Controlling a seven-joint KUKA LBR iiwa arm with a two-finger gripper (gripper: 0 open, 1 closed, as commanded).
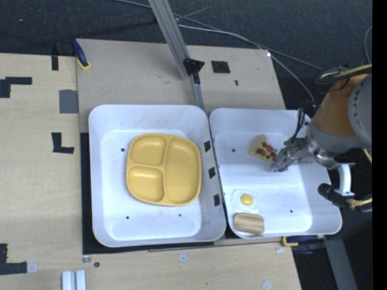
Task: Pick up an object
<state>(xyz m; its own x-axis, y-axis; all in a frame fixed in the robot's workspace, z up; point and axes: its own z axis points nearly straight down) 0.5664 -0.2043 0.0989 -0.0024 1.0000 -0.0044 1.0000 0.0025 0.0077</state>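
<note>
In the right bin [302, 186] a pizza slice [261, 148] lies near the back, tan with dark red toppings. A fried egg [246, 200] and a bread roll [248, 223] rest at the bin's front left corner. My gripper [280, 162] reaches in from the right and hangs low, just right of and slightly in front of the pizza slice, its tips close to the slice's edge. I see nothing between the fingers.
The left bin [109, 222] holds a yellow three-compartment plate [163, 168] in its middle. A grey pole [175, 35] slants over the bench behind the bins. The arm's orange band [338, 110] sits at the right bin's right side.
</note>
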